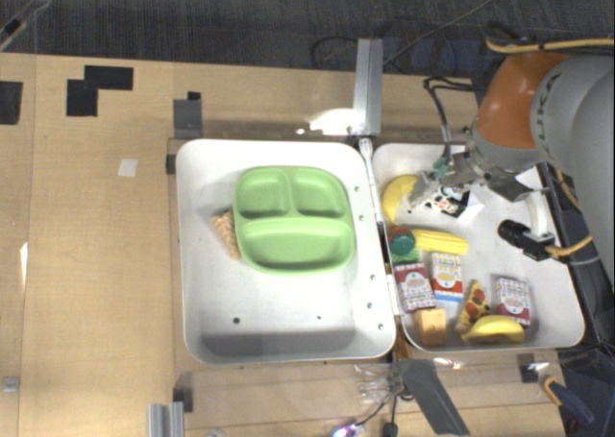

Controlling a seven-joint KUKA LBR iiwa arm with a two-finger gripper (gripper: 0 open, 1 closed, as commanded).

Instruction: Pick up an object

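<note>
My pincer (430, 190), its grip state impossible to tell, hovers at the right bin's (575, 327) far end, just right of the yellow banana (397, 197).

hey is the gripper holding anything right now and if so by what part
It cannot be told. The gripper sits low over the right bin, beside a yellow toy.

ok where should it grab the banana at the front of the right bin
Grip the banana across its thick middle, coming straight down from above. It lies flat on its side near the right bin's front wall, long axis left to right, so the fingers would probably best close front to back. The pizza slice crowds its left end.
</note>
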